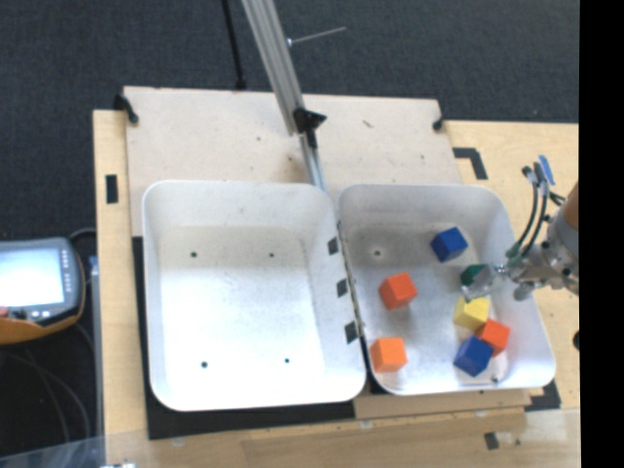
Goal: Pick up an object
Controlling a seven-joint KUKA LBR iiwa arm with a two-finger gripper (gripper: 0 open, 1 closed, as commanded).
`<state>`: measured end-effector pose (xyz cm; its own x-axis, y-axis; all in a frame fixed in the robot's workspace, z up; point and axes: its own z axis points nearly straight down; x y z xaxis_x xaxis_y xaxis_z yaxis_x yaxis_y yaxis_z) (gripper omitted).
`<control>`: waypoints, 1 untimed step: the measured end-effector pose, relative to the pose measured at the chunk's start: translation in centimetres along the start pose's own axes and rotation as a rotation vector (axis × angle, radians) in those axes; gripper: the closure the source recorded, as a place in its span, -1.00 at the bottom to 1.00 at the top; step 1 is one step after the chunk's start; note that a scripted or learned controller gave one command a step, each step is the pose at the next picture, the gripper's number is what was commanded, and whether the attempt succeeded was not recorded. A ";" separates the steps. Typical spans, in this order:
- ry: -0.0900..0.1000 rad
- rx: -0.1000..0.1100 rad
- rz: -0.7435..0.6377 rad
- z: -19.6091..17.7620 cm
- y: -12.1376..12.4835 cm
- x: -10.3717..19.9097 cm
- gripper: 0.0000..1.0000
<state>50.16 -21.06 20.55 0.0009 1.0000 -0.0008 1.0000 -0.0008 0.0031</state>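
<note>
- Toward the right bin's [507,224] far wall sits a green block [474,275], touching the gripper [499,273]; whether that hand is spread or pinching, I cannot tell.
- Likely light, stiff, smooth; best pinched across opposite flat faces.

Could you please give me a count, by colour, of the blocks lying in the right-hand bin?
Blue: 2, one near the top and one at the bottom right.
Orange: 3, at the centre, at the lower left and beside the lower blue block.
Yellow: 1.
Green: 1, partly hidden by the end effector.
Total: 7.
</note>
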 end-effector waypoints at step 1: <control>-0.001 -0.001 -0.001 8.5 2.4 1.4 -1.00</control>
<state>52.61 -19.67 12.10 -0.0004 1.0000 -0.0017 1.0000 0.0004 0.0038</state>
